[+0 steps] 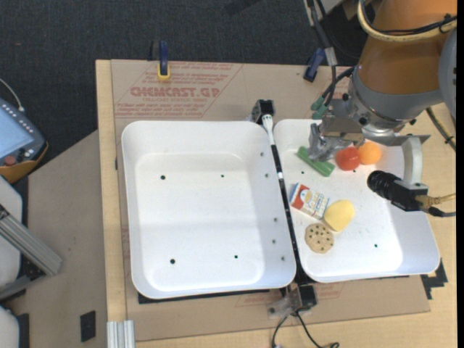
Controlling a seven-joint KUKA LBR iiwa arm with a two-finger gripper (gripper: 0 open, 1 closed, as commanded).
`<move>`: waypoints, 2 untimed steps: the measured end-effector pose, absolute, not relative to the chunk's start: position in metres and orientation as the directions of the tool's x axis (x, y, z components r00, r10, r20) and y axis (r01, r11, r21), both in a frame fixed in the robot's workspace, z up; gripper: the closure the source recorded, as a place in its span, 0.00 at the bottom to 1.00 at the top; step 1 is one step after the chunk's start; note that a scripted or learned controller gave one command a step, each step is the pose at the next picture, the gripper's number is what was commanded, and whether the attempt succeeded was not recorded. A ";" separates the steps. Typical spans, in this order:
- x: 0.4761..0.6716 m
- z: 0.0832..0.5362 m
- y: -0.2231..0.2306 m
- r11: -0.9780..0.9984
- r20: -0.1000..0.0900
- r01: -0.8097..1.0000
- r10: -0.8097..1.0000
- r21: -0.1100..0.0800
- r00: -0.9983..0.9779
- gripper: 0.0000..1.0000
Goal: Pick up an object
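A grey robot gripper (320,145) hovers low in the shallow white right-hand bin (413,249), just beside a flat green plastic piece (315,162), with nothing visibly lifted yet.

Looks like a robotics lab/test cell. A grey-and-orange industrial arm (406,49) is reaching in over the counter's (116,194) right edge, cables trailing off it. Two white bins (192,201) are sitting side by side on a cardboard sheet (177,85) w/ printed lettering, a blue clamp (163,58) gripping the sheet's far edge. Dark carpet (87,20) is showing beyond the far edge; aluminium framing (25,241) is poking in at left.
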State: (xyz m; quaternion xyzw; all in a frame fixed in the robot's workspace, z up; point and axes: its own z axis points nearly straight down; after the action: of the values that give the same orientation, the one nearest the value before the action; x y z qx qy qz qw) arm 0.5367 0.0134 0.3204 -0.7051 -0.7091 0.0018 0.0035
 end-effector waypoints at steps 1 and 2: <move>0.479 0.402 0.061 0.008 0.004 1.000 1.000 0.008 -0.008 1.00; 0.517 0.489 0.084 0.004 0.002 1.000 1.000 0.014 -0.004 1.00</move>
State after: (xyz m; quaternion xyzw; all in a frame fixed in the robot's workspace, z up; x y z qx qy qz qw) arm 0.5175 0.0842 0.4889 -0.7058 -0.7084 -0.0057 -0.0042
